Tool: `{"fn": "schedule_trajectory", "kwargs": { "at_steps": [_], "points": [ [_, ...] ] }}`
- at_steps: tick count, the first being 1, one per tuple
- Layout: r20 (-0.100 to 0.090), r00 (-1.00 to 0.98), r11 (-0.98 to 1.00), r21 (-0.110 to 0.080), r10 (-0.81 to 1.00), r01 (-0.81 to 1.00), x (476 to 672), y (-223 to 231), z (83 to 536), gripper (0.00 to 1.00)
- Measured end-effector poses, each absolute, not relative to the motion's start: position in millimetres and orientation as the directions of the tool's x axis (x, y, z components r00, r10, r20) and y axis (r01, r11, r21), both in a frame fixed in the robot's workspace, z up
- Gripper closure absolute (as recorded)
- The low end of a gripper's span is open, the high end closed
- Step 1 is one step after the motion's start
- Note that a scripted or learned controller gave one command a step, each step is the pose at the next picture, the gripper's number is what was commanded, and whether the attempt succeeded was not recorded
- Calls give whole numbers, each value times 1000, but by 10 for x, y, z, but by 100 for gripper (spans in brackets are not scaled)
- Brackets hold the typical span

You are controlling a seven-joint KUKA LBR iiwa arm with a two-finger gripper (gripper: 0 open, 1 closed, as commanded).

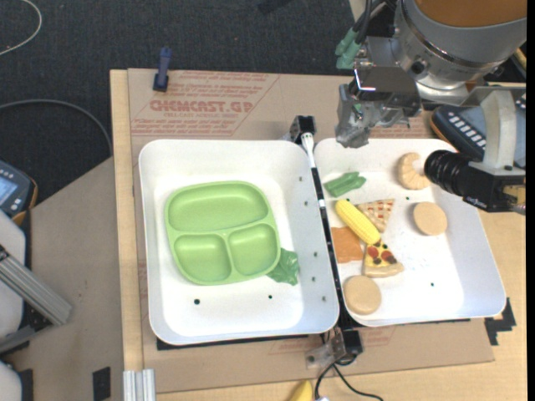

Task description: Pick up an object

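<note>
1. Claw [353, 134] hangs above the right bin's [468, 295] far-left corner; whether it is spread, you cannot tell.
2. Choose the green piece [343, 184] just below it, near that corner.
3. Descend straight, avoiding the rim.

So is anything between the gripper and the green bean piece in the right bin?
Nothing visible. The gripper hovers over the far left corner of the right bin, and the green bean piece lies just in front of it on bare white floor. The corn cob sits nearer the camera, off that path.
</note>
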State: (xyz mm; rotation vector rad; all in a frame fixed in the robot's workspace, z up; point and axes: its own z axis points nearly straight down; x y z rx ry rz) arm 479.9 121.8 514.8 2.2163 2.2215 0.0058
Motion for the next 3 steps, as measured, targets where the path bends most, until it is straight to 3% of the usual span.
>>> {"fn": "schedule_trajectory", "kwargs": {
  "at_steps": [1,2,3],
  "points": [
    [3,-8,8,4,1000,1000,4790,1864,5253,100],
    [-2,3,-3,-6,1000,1000,4789,1640,4803,100],
    [0,-1,1,2,1000,1000,4796,1656,4935,100]
  ]
}}
